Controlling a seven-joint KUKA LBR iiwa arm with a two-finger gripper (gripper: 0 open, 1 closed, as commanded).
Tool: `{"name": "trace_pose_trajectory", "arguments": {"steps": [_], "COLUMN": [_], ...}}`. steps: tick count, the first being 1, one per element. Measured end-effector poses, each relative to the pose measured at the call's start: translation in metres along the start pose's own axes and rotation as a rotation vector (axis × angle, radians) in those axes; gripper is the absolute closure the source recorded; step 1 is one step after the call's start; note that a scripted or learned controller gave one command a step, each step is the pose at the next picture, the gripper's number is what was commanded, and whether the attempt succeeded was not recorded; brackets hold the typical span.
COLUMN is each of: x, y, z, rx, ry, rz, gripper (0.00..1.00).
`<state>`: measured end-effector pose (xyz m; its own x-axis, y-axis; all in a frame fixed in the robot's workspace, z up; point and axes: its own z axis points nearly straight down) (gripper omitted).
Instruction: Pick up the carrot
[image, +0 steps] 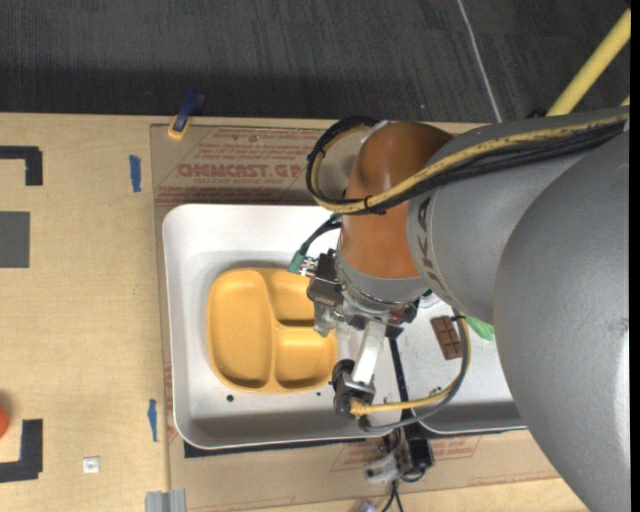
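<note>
Two white bins are seen on the surface: the left bin (190, 300) is open to view, while the right bin (475, 408) is covered for the most part by the grey arm (540, 260). One yellow tray (240, 325) with three compartments is laid in the left bin, near its left wall; a bare white strip is left all around it, wider toward the far rim. The pincer (340, 318) is placed over the right edge of the tray, and whether it is wide or narrow cannot be told. In the right bin one brown ribbed block (448, 337) is counted, with one green piece (483, 328) just beside it. The place of the carrot cannot be told.
</note>
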<state>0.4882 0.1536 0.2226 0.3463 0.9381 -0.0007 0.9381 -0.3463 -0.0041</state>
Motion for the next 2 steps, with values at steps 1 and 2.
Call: {"name": "trace_pose_trajectory", "arguments": {"steps": [1, 2], "x": [-0.032, 0.015], "y": [0.031, -0.008], "z": [-0.056, 0.049], "rx": [-0.004, 0.0], "ry": [0.0, 0.0], "rz": [0.069, 0.191], "gripper": [1.0, 1.0]}}
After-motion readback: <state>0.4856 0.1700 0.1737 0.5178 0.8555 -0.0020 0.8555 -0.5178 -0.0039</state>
